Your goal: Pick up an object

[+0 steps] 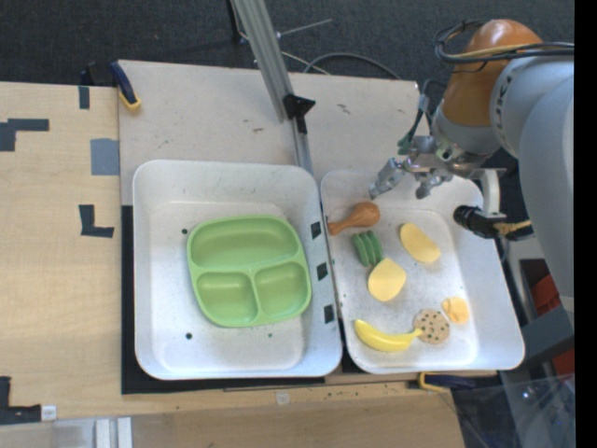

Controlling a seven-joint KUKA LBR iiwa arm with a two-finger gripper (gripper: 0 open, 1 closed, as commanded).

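Observation:
My gripper [403,186] hangs open over the far edge of the right bin [494,343], with nothing between its fingers. Just below and left of it lies a brown drumstick [355,217]. Further down the bin are a green ribbed piece [367,247], two yellow lumps [420,243] [386,280], a banana [383,337], a speckled cookie [430,325] and a small orange piece [456,309].
The left bin [149,278] holds a green divided plate [249,270]. A metal pole [266,45] slants up from between the bins at the far side. The grey arm [532,110] comes in from the right, over the right bin's far corner.

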